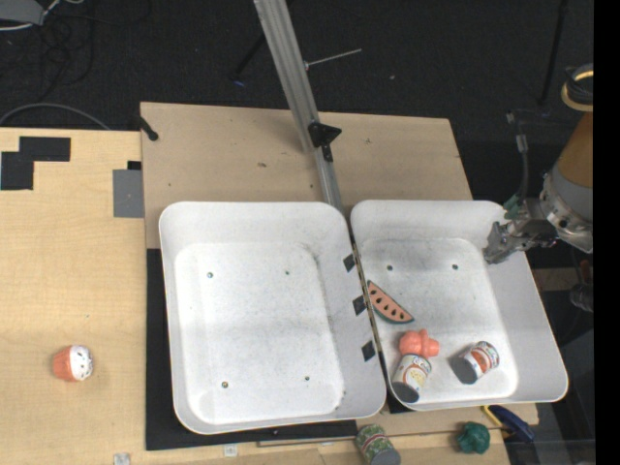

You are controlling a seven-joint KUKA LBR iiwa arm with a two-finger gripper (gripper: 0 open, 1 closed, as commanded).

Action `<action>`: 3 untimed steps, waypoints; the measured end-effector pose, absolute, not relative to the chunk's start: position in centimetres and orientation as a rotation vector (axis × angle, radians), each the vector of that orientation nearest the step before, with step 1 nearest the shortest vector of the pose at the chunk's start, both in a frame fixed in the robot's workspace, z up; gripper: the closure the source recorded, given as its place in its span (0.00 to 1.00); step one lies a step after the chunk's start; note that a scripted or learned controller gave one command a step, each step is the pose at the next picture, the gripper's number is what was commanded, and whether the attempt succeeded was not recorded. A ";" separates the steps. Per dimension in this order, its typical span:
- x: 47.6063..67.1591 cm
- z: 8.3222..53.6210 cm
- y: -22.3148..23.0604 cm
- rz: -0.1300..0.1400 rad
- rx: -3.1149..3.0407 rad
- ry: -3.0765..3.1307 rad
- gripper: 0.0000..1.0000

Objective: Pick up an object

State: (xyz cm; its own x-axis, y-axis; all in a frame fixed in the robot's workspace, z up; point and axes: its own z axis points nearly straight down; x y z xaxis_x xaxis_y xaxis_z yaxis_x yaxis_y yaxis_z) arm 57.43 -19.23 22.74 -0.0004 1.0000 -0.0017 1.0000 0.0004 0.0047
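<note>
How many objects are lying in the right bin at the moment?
4, all near its front-left: a watermelon slice by the left wall, an orange toy below it, a small can at the front, another can to its right.

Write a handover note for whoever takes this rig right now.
Pincer: at the right bin's far right rim, nothing visibly between its fingers.
In the right bin: watermelon slice near the left wall; orange-red toy, labelled can and second can lying toward the near edge.
Done: nothing picked.
Left: choose an object, descend, grasp, lift.
</note>
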 end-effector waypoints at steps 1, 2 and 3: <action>57.5 27.5 -19.3 0.003 2.218 2.220 1.00; 58.0 27.6 -13.5 0.001 2.218 2.230 1.00; 58.5 25.8 -8.0 -0.001 2.219 2.230 1.00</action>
